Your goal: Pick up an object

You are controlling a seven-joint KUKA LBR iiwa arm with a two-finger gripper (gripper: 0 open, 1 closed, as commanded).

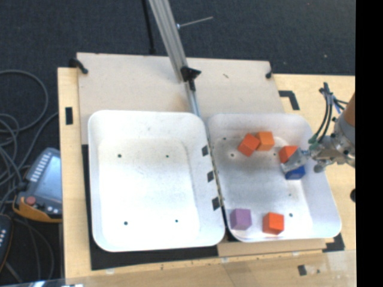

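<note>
A: Gripper (309,155) over right bin (317,220), right edge. Closed or not — cannot tell.
B: Blocks?
A: Blue block (294,172) and orange block (288,154) just beside it. Nothing visibly held.

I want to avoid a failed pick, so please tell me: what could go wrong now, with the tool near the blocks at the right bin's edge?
1. The blue block touches an orange block, so the tool may push one while reaching for the other.
2. Both lie close to the right bin wall, so a finger might hit the rim.
3. Another two orange blocks also touch, and could move together.
</note>
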